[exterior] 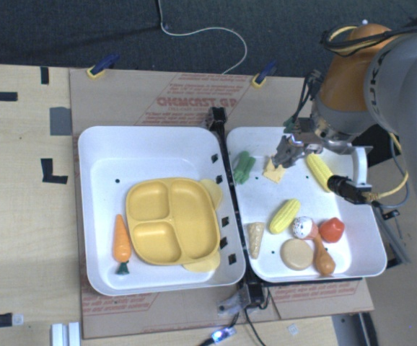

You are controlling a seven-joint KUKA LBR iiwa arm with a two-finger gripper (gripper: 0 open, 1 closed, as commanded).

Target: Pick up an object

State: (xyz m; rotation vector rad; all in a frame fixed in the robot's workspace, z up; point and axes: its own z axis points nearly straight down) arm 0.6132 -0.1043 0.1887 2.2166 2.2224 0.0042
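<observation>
My gripper [286, 154] hangs over the back of the right bin [367, 262], just above a small yellow cheese wedge [273, 171]. A green pickle [243, 166] lies to its left near the divider. A yellow corn cob [317, 168] rests to its right. Further forward lie a second corn cob [284, 215], a white egg-like piece [303, 227], a red tomato [331, 229], a tan bun [297, 254], a brown drumstick [323, 259] and a pale cone-shaped piece [255, 238].
The left bin [93, 157] holds a yellow divided plate [172, 218] and an orange carrot [121, 242] beside it. The arm's orange-and-grey body [353, 71] looms over the right bin's back right. Cables [360, 189] trail along that bin's right side.
</observation>
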